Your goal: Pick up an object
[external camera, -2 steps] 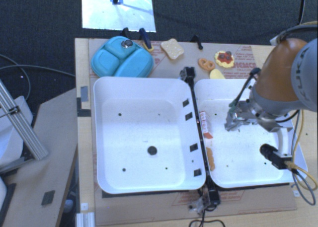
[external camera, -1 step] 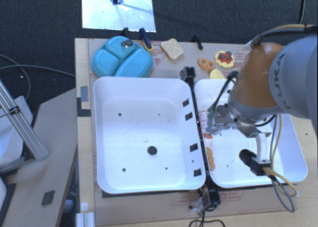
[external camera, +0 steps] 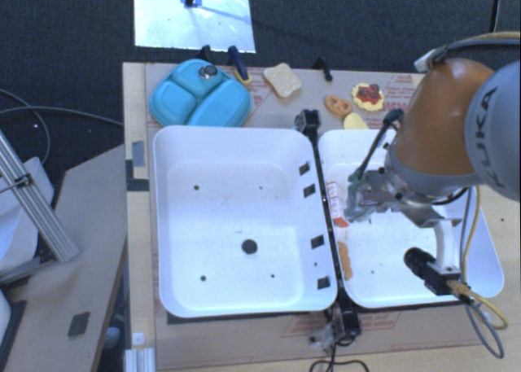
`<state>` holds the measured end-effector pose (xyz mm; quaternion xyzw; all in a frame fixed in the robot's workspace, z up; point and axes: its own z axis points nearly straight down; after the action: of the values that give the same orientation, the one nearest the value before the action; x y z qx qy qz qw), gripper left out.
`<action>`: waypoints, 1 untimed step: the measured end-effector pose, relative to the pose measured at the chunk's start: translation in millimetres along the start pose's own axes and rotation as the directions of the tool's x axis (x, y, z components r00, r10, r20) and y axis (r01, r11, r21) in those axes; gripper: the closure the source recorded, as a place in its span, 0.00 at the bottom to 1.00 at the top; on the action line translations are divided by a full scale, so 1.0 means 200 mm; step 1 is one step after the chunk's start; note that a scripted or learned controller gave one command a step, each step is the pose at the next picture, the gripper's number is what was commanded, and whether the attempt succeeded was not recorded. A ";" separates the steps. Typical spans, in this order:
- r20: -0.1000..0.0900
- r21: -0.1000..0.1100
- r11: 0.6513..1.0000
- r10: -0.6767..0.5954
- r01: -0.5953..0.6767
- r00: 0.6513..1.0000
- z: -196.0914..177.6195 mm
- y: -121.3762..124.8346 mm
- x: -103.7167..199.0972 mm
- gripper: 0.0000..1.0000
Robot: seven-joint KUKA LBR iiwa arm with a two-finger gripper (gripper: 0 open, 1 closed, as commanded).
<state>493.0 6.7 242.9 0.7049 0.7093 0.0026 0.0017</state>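
Tool (external camera: 358, 199) sits low at right bin's (external camera: 480, 277) left edge; grip state indeterminate. Orange item (external camera: 344, 259) lies just below it, lengthwise along that edge.

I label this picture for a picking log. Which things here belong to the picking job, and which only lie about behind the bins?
Job:
- gripper, low at the right bin's left edge
- right bin
- orange oblong piece in that bin
- dark round piece in the left bin

Lying about behind the bins:
- blue divided plate
- toast slice
- pretzel
- small pizza
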 end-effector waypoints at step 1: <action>0.003 -0.001 1.000 0.006 -0.006 1.000 0.01 0.33 -0.19 1.00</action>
<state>558.7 -31.2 242.0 0.7072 0.7070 0.0018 0.0032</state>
